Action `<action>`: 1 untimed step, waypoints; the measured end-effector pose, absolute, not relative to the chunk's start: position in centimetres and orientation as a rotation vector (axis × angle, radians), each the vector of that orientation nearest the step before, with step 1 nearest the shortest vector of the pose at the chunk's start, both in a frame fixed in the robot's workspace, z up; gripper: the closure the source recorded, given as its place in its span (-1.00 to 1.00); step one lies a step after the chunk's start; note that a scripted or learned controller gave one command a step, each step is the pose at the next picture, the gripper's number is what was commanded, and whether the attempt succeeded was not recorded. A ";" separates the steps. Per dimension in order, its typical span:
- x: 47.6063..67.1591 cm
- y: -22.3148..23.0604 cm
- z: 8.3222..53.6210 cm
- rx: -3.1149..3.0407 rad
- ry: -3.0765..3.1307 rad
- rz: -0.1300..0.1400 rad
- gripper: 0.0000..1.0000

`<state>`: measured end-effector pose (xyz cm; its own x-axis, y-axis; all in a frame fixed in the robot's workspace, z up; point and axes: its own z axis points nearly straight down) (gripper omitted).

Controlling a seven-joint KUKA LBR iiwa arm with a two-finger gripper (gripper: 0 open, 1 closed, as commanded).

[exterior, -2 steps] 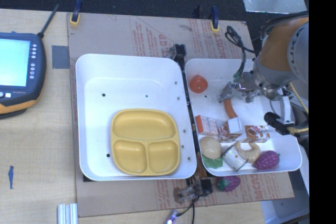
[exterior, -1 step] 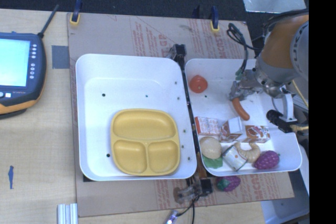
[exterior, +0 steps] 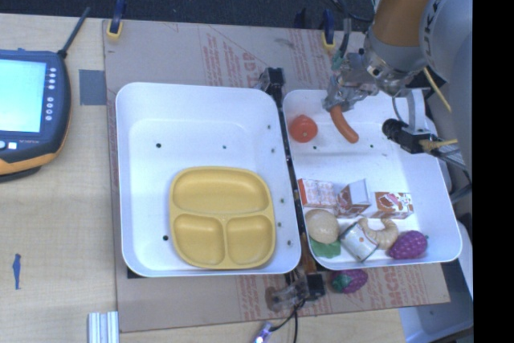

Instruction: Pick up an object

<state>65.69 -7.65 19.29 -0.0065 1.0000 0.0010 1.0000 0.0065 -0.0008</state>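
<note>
My gripper [exterior: 344,98] hangs over the far end of the right bin [exterior: 438,173]. Directly below and touching its tip lies an orange sausage [exterior: 344,125], tilted, its upper end at the gripper. From this angle I cannot make out whether the sausage is gripped or only touched. A red tomato [exterior: 303,128] sits just left of the sausage, near the wall between the bins.
The right bin's near end holds small cartons [exterior: 354,197], a pale round fruit [exterior: 323,226], a can [exterior: 356,242], a bread piece [exterior: 382,230] and purple grapes [exterior: 408,245]. A yellow divided plate [exterior: 222,217] lies in the left bin [exterior: 144,132]. A pendant [exterior: 24,108] rests at far left.
</note>
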 end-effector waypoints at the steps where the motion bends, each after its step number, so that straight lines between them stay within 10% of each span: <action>1: 60.0 -3.5 19.2 -2.211 -2.227 0.006 1.00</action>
